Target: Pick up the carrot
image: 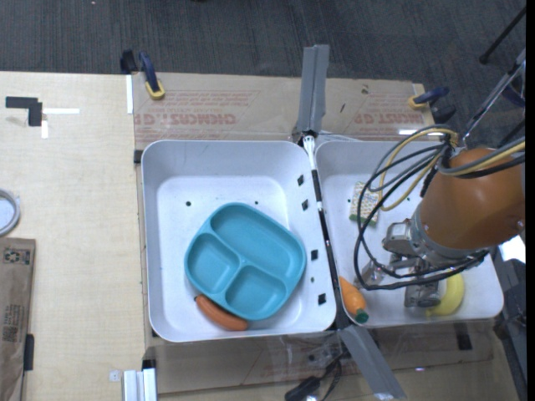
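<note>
Meanwhile we see the small orange carrot with a green top (354, 300) lying in the right white bin's (384, 314) front-left corner — just left of the claw (425, 295).

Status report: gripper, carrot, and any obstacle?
Gripper low in right bin, over banana. Carrot at bin's near-left corner, free. Nothing on it.

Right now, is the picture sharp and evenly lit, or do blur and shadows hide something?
Camera view: evenly lit, no strong glare; soft shadows lie under the blue plate. The carrot by the right bin's left wall looks slightly soft. The arm and its cables cover the claw's tips.
</note>
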Robot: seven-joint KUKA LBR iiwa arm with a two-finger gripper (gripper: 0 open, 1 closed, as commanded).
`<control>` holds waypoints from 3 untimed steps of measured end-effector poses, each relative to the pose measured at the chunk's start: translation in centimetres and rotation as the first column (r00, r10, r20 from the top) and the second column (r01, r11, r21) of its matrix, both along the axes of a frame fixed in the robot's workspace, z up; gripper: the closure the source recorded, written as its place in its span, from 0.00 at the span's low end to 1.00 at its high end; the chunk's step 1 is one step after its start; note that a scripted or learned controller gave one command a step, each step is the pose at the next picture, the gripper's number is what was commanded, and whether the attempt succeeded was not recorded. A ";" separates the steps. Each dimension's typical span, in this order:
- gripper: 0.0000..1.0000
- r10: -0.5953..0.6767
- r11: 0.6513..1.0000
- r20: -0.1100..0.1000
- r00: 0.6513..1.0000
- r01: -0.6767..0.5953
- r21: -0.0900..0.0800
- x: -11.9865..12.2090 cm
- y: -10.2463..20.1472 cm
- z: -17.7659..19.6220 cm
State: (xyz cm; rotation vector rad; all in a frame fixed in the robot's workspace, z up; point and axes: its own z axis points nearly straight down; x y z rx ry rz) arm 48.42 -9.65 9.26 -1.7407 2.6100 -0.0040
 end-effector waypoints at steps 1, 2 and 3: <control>0.00 0.332 0.943 -0.002 0.943 -0.332 0.002 -0.6 -1.4 -0.1; 0.00 0.607 0.795 -0.002 0.795 -0.607 0.004 2.1 -7.0 -0.1; 0.00 0.626 0.780 0.000 0.780 -0.626 0.003 14.9 -2.2 0.0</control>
